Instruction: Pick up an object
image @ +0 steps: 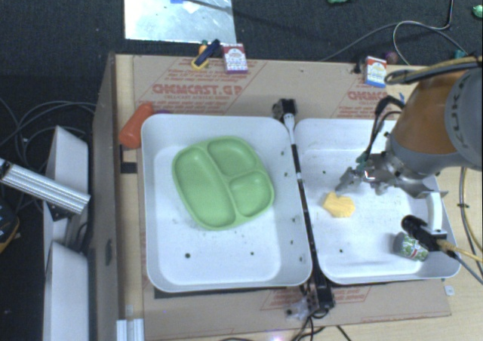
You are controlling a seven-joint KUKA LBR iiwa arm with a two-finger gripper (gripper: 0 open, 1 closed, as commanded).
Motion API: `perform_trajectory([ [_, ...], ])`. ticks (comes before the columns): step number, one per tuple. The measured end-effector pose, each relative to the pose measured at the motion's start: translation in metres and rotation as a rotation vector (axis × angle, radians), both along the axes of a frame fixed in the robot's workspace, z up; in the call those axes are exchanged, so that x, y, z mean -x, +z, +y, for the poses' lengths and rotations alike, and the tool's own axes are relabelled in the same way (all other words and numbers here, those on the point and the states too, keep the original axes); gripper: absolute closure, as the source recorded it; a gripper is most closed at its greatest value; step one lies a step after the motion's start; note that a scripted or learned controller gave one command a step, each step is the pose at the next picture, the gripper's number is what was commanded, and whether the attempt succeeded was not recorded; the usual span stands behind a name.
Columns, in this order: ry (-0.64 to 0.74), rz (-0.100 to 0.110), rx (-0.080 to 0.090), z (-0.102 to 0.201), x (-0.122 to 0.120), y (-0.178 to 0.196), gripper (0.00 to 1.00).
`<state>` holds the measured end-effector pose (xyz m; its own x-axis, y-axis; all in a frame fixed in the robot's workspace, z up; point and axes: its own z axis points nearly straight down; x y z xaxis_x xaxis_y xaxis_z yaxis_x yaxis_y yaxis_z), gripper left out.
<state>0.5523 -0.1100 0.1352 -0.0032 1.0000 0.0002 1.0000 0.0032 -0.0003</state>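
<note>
Lying in the right bin [324, 143], right of frame centre, yellow object [339, 205] sat just below-left of end effector [364, 178]. Fingers looked spread, nothing between them. Green-labelled can [412, 246] lay lower right; green divided plate [223, 182] filled left bin [166, 256], well apart.

Green divided plate [223, 182] in left bin [173, 256], claw [361, 178] just above yellow obj [339, 205] in right bin [362, 264], small can [411, 246] nearby

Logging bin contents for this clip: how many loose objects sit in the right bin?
2: a yellow piece mid-bin, just left of the gripper, and a small can at the near right corner. The arm may hide more.
</note>
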Motion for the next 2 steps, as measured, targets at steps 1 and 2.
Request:
perform_trajectory([
  [1,0.0,-0.002,0.0,0.026,0.008,-0.051,0.0],
  [2,0.0,-0.002,0.0,0.026,0.007,-0.041,1.0],
])
